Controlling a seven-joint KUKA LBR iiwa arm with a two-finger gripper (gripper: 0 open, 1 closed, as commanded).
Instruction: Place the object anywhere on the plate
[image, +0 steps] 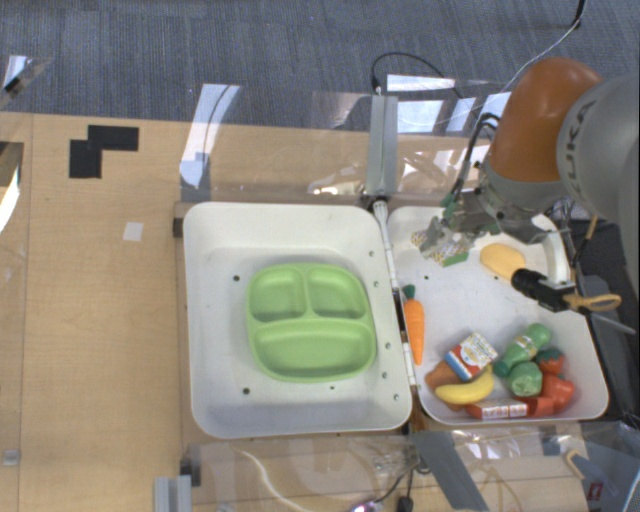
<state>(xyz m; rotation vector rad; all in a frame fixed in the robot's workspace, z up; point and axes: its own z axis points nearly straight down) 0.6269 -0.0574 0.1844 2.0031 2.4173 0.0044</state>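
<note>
Overhead, the arm holds its pincer low in the right bin.

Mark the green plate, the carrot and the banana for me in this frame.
green plate (310, 349): camera view, floor of its large front compartment, left bin.
carrot (414, 332): camera view, middle of its orange body, left edge of the right bin.
banana (466, 391): camera view, middle of its yellow curve, front of the right bin.

No legible text, brand, number or sign recorded. Printed label noted on small carton in right bin: lettering too small to be read. Printed wrapper noted on red bar: likewise unreadable.
</note>
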